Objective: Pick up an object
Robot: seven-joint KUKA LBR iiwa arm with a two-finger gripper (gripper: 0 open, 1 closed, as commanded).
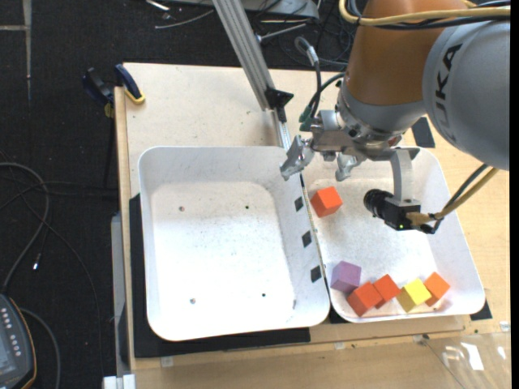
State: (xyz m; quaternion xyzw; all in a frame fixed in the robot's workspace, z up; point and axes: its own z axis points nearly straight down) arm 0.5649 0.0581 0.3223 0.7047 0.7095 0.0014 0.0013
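Pale wooden bench on a dark floor with loose cables; two shallow white plastic bins side by side, left bin and right bin. Grey arm with orange band reached in from the right, over the far end of the right bin.

Nearest candidate: small orange cube, alone at the far left of the right bin, near the dividing wall. Looked light, rigid, flat-faced, probably foam or wood; not fragile, unlikely to slip. Best hold judged across two opposite flat sides, fingers square to them.

Further blocks clustered along the near wall: purple cube, red-orange block, second orange cube, yellow cube, another orange cube. Touching or nearly so; harder to isolate.

Two-finger gripper hung just beyond the lone cube, fingers apart, nothing between them, apparently not touching the cube
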